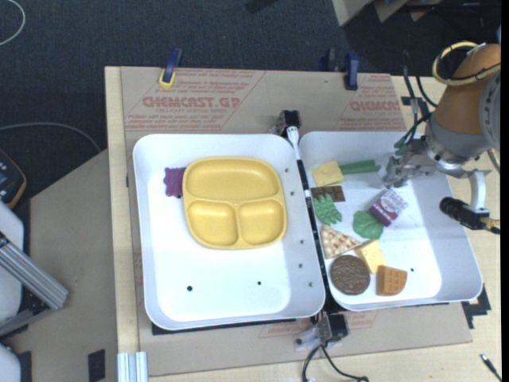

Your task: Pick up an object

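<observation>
My gripper [396, 173] hangs over the far right part of the right bin [453, 253], at the end of the grey arm with the orange band [469, 86]. Just in front of it lies a purple-and-white packet [388, 205], apart from the gripper. To the gripper's left lie a green stick [358, 166] and a yellow cheese slice [327, 173]. Nothing is seen held.
The right bin also holds a brown bar [328, 194], green leafy pieces [326, 210] [367, 224], a pizza slice [336, 241], a round brown cookie [350, 274], a cheese wedge [371, 255] and an orange waffle [390, 280]. The left bin [159, 277] holds a yellow divided plate [235, 200] and a purple piece [173, 181].
</observation>
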{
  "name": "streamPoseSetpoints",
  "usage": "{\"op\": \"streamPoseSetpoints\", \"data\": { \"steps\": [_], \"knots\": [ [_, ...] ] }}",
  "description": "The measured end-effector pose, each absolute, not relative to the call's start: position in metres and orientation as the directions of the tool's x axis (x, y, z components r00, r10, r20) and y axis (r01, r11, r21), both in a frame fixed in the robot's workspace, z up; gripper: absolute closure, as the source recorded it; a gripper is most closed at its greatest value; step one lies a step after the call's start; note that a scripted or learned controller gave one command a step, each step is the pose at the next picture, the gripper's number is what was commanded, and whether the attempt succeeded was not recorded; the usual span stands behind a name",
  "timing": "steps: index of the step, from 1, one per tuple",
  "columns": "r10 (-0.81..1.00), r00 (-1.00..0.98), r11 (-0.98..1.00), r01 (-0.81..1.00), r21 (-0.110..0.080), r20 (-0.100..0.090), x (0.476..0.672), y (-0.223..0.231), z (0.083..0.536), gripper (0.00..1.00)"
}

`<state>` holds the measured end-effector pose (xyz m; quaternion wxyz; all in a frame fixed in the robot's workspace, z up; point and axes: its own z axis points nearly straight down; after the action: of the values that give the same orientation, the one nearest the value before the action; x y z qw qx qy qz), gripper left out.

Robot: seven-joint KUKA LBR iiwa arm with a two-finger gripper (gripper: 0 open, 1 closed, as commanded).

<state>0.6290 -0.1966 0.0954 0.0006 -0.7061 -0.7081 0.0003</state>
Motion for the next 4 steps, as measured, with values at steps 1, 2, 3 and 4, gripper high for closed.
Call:
{"op": "streamPoseSetpoints", "data": {
  "steps": [1, 2, 3, 4],
  "knots": [
    [1.0, -0.001, 0.001, 1.0, 0.004, -0.002, 0.63, -0.193, 0.158, 1.0],
    [1.0, -0.001, 0.001, 1.0, 0.003, -0.001, 0.627, -0.194, 0.198, 1.0],
    [1.0, -0.001, 0.001, 1.0, 0.004, -0.002, 0.628, -0.194, 0.225, 1.0],
    [1.0, -0.002, 0.002, 1.0, -0.003, 0.001, 0.603, -0.152, 0.219, 1.0]
  ]
}}
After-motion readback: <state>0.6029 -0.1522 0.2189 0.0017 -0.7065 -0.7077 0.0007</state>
